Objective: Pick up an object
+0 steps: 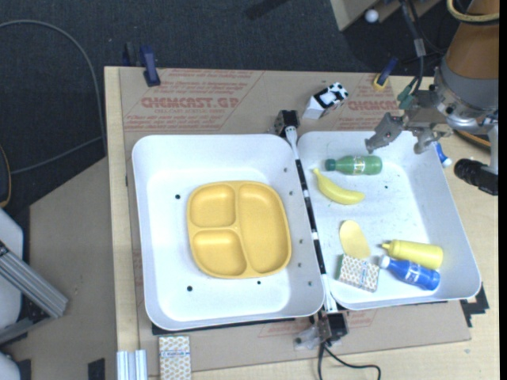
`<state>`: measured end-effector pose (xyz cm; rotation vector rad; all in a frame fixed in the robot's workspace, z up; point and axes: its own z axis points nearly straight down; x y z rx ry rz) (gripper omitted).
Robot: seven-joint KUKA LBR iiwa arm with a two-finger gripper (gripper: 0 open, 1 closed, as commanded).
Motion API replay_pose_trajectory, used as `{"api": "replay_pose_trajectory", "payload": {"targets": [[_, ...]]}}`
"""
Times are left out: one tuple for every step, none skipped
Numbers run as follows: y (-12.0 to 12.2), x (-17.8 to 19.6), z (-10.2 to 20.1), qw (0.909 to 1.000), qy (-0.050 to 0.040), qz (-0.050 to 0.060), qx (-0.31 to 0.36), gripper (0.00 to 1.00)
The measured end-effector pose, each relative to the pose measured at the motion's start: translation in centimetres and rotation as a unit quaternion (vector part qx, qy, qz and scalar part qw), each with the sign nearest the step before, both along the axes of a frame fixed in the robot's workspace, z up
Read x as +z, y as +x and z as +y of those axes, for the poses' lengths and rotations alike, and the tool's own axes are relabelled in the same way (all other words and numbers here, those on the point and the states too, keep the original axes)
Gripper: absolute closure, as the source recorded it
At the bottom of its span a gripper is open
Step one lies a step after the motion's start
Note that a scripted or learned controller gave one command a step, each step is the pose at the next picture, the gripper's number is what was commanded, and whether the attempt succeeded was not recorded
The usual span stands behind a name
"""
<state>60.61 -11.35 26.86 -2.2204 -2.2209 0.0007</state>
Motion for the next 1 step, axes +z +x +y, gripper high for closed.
{"api": "replay_pose_trajectory", "payload": {"targets": [[2.65,-4.68,-1.23,1.0000,0.0000,0.001,0.000,0.00]]}}
